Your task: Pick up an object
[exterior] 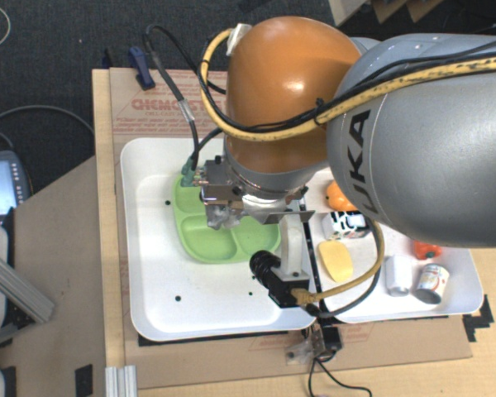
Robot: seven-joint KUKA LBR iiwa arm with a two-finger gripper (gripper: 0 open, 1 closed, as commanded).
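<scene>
1. Camera view, looking down at a slant on a pale brown bench (107,222) with two shallow white bins side by side: a left white bin (149,288) and a right white bin (467,292).
2. Reaching in from the right, a thick grey arm (430,139) with a glossy orange band (281,81), covering the far part of the right white bin and the wall between the two.
3. Just under the orange band, a metal gripper (223,207), low over the far right part of the left white bin.
4. Cannot tell how far the gripper is open, nor whether it has hold of anything, its tip being hidden under the wrist.
5. Directly beneath the gripper, a light green plastic divided tray (200,238), lying flat in the left white bin, with rounded corners and its right part hidden by the wrist; touching the gripper or not, cannot tell.
6. In the right white bin, near the dividing wall, a yellow rounded block (336,261); just beyond it a small black-and-white object (348,222), and beyond that an orange rounded object (338,195), partly under the arm.
7. Further right, a silver-grey cylinder (397,275) just beside a small white-labelled jar (432,281).
8. On the far edge of the bench, a blue clip (140,66).
</scene>
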